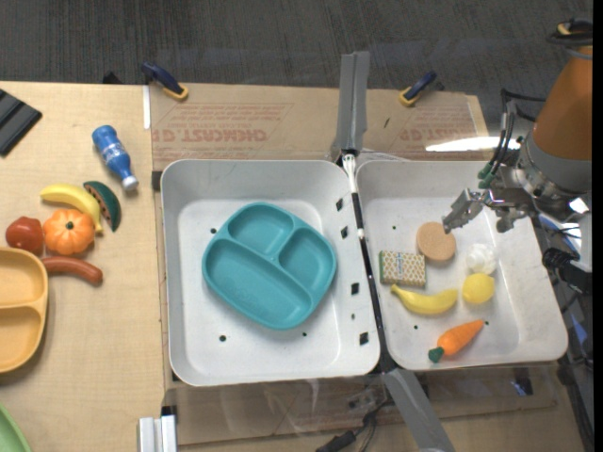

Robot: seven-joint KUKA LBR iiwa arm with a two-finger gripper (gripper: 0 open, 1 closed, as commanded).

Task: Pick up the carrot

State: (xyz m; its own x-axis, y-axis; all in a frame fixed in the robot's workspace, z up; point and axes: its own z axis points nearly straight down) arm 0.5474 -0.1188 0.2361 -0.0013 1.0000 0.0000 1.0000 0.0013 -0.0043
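Observation:
The carrot (459, 338), orange with a green top, lies near the front edge of the right bin (537, 342), its green end pointing left. My gripper (485, 214) hangs over the back of that bin, well behind the carrot and slightly to its right. Its fingers (462, 211) stand apart, open, with nothing between them. The tan round disc (436, 242) sits just in front and to the left of the gripper.
Around the carrot lie a banana (426, 299), a lemon (479, 288), a crumpled white piece (483, 255) and a speckled square block (403, 267). The left bin (184, 347) holds a teal divided plate (270, 264). Toy fruit and a blue bottle (113, 155) lie on the bench at left.

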